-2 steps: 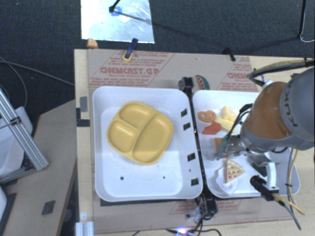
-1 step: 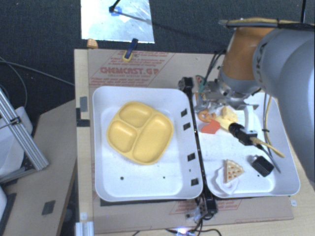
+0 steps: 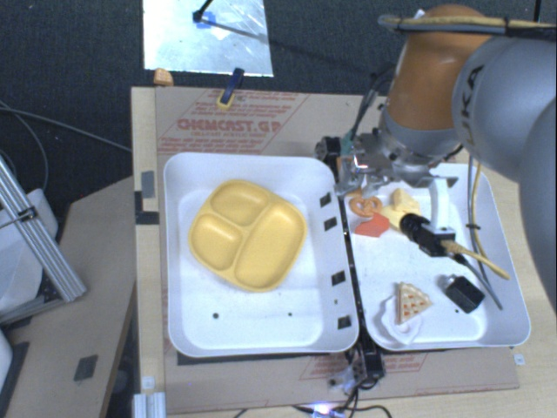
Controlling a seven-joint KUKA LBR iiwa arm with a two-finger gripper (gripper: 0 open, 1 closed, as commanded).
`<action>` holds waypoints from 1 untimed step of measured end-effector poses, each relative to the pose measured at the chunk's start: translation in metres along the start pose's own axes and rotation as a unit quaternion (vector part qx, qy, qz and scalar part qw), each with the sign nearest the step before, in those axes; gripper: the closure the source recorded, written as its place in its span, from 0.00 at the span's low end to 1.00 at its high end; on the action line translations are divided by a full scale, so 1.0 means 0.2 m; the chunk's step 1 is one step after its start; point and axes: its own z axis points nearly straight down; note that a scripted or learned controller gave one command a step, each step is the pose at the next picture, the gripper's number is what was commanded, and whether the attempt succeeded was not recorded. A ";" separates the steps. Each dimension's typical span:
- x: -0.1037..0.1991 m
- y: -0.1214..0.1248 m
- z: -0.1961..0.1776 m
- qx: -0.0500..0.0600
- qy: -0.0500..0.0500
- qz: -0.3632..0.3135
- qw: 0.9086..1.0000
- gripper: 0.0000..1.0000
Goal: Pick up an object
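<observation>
the pincer [image 3: 359, 174], its state impossible to tell, hangs over the right bin [image 3: 509, 316] at its 11 o'clock corner, just above the toy pretzel [image 3: 365, 205], likely light, rigid, best nipped across one loop.

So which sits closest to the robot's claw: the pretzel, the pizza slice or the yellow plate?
From the gripper:
1. Pretzel, right bin, just below it.
2. Yellow plate, left bin.
3. Pizza slice, right bin's near edge.
</observation>
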 end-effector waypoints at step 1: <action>-0.10 -0.11 -0.15 0.001 -0.001 0.004 1.000 1.00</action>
